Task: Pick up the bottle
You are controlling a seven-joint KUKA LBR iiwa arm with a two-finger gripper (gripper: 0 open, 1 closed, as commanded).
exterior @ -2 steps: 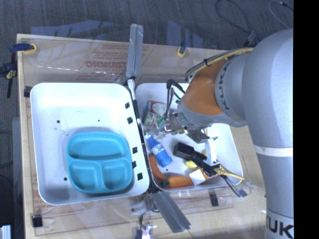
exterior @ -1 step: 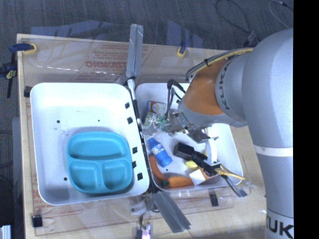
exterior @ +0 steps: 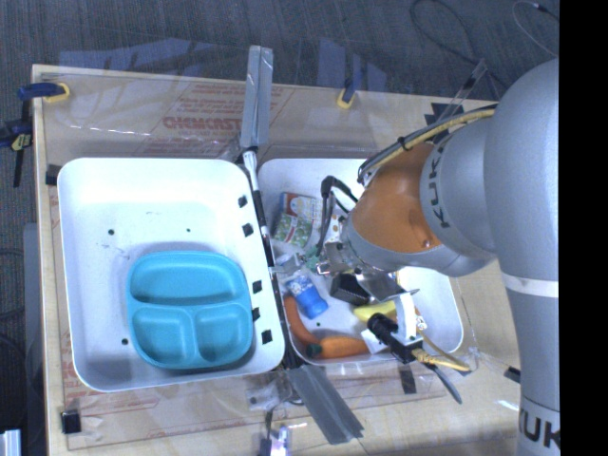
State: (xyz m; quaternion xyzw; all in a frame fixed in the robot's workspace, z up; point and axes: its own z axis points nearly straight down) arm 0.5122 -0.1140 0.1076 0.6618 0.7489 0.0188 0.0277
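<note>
A small clear bottle with a blue cap (exterior: 310, 301) lies in the right bin (exterior: 450, 323), near its left wall and low in the view. My gripper (exterior: 330, 264) hangs over the middle of that bin, just above and to the right of the bottle. The grey arm and its orange band hide the gripper's tip, so I cannot see whether it touches the bottle.
An orange carrot-shaped thing (exterior: 321, 344) lies along the right bin's front wall. A green and red packet (exterior: 296, 220) sits at its back left, and a yellow item (exterior: 374, 310) beside the gripper. The left bin (exterior: 85, 207) holds a blue divided tray (exterior: 190, 307).
</note>
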